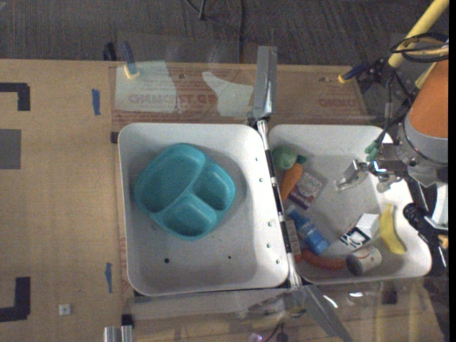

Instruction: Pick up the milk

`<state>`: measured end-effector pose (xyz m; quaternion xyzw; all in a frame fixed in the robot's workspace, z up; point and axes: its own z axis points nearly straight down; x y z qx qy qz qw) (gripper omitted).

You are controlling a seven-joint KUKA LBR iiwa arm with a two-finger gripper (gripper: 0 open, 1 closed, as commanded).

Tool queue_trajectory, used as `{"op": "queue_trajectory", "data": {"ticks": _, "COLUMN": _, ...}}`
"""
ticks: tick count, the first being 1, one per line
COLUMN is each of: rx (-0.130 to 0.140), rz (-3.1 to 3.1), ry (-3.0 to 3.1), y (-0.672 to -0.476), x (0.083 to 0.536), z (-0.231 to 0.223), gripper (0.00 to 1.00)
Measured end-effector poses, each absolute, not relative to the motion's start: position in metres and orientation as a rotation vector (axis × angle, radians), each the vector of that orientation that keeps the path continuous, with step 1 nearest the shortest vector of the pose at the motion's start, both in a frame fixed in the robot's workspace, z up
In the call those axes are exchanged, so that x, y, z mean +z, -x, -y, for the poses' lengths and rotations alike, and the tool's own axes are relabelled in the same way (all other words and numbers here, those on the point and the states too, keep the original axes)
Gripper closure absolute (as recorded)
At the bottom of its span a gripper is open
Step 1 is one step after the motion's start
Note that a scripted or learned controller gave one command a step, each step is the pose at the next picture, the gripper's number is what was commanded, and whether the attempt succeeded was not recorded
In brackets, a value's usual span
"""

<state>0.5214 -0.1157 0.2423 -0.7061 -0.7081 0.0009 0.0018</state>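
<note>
So from where I'm standing, the gripper [354,174] is hanging over the middle of the right bin [335,148], fingers look parted a bit, and there's nothing between them. Honestly it's small and a bit blurry, so take "parted" loosely.

The milk looks like the little white carton [361,230] with dark print, down at about 5 o'clock from the gripper, near the bin's lower right. It's touching or nearly touching the banana [390,230] on its 3 o'clock side, and a grey cup [363,260] lying on its side sits just below it at 6 o'clock.

If I were calling it: come straight down and close across the carton's narrow faces, with one finger slipping into the gap on the side away from the banana. Squeeze along the banana side and you'll probably drag the fruit too.

Room-wise, the open floor is the patch at the carton's 11 to 12 o'clock, so approach from there. The bin's right wall is close behind the banana, so not much slack that way. The blue bottle [311,235], the red sausage-looking thing [324,261] and the carrot [290,180] sit well over at 9 o'clock. The left bin [142,262] with the teal divided plate [185,189] is out of it.
</note>
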Motion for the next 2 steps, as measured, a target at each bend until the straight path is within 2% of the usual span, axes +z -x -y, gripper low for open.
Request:
{"op": "queue_trajectory", "data": {"ticks": 1, "rx": 0.0, "rz": 2.303, "ry": 2.135, "y": -0.4782, "x": 0.0943, "z": 0.1345, "gripper": 0.0}}
{"op": "queue_trajectory", "data": {"ticks": 2, "rx": 0.002, "rz": 2.297, "ry": 2.139, "y": -0.4767, "x": 0.103, "z": 0.1356, "gripper": 1.0}}
